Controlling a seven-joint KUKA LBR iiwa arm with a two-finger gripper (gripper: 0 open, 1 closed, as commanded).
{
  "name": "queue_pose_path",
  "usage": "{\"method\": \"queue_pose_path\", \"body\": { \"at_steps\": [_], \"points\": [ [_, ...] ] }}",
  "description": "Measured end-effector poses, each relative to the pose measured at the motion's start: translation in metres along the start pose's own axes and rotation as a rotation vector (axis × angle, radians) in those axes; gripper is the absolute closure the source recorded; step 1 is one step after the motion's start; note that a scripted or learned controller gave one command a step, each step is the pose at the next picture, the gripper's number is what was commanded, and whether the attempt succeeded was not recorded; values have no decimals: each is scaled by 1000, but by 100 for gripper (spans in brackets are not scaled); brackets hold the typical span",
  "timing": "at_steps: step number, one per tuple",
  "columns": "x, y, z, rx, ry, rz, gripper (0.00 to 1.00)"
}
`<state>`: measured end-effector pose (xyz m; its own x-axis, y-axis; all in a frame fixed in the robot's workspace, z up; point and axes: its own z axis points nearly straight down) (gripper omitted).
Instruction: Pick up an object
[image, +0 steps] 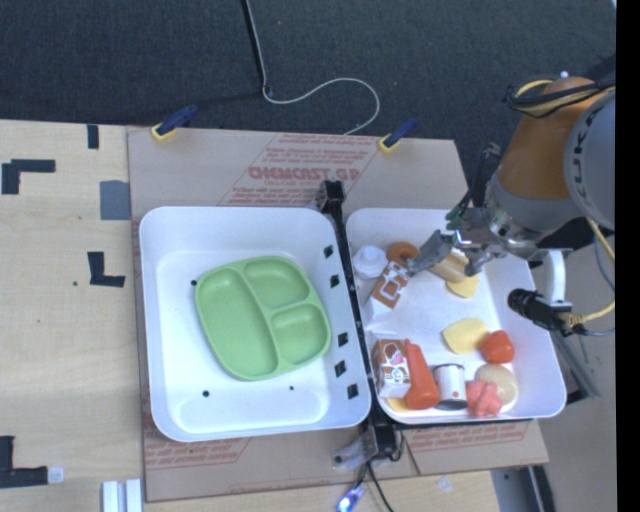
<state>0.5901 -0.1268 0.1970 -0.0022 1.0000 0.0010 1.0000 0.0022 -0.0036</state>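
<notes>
Clutter is the main risk we see: the right bin holds many small things packed close, so fingers coming down can nudge a neighbour or pinch two at once. The gripper hangs over the upper part of that bin, fingers spread and nothing between them, so released. Nearest to it we judge the likely target, a pale yellow piece just below the fingertips, with a brown ring to its left. Both look smooth and rounded, so a grip off centre could squirt them sideways. Lower down lie a yellow lump and a red ball, both glossy plastic by the look. A small printed carton lies tilted near the divider; flat faces, easier to clamp. A second carton touches an orange-red carrot shape, with a small can beside it.

The left bin holds a green tray, matte, three compartments, too wide and flat for the fingers.
</notes>
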Motion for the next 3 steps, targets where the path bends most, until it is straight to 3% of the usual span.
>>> {"method": "queue_pose_path", "body": {
  "at_steps": [1,2,3],
  "points": [
    [1,0,-8,3,1,-2,100],
    [59,-11,-147,-14,-1,-6,100],
    [82,-46,-184,-4,0,-3,100]
  ]
}}
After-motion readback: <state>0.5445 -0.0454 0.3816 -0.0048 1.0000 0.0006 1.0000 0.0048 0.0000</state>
